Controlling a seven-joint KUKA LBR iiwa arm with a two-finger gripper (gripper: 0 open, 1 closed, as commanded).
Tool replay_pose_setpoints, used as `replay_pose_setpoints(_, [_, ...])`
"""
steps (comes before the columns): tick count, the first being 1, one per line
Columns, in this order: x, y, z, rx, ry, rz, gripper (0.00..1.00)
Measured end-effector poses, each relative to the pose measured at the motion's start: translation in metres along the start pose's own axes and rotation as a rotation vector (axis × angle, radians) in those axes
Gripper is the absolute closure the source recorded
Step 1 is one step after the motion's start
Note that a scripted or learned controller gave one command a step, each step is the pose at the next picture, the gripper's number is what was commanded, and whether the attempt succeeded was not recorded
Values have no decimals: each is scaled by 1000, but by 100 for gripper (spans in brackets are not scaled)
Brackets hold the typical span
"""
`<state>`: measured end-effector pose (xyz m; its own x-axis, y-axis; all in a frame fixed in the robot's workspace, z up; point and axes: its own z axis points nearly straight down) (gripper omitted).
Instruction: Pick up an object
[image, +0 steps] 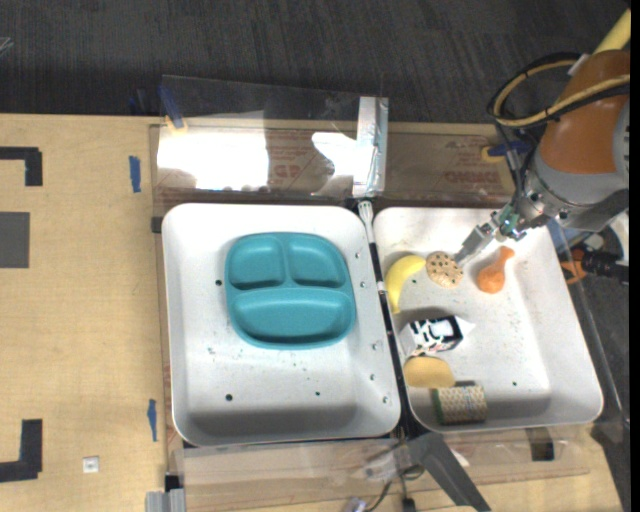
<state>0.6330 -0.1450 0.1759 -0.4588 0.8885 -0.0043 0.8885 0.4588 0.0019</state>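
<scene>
Sitting nearest the front edge of the right bin (575, 385) is a small woven block (459, 402), with a tan rounded piece (429, 372) and a black-and-white item (437, 333) just behind it. Farther back, a yellow banana-like fruit (403, 277) is leaning along the bin's left wall, a speckled cookie (443, 267) touching it. The gripper (478, 243) is reaching in from the back right corner, its slim tip pointing down-left at the cookie, an orange carrot-shaped toy (493, 273) lying just beside it. Whether it is grasping anything I cannot tell.
</scene>
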Motion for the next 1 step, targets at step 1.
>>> replay_pose_setpoints(1, [7,-55,53,4,6,189,0])
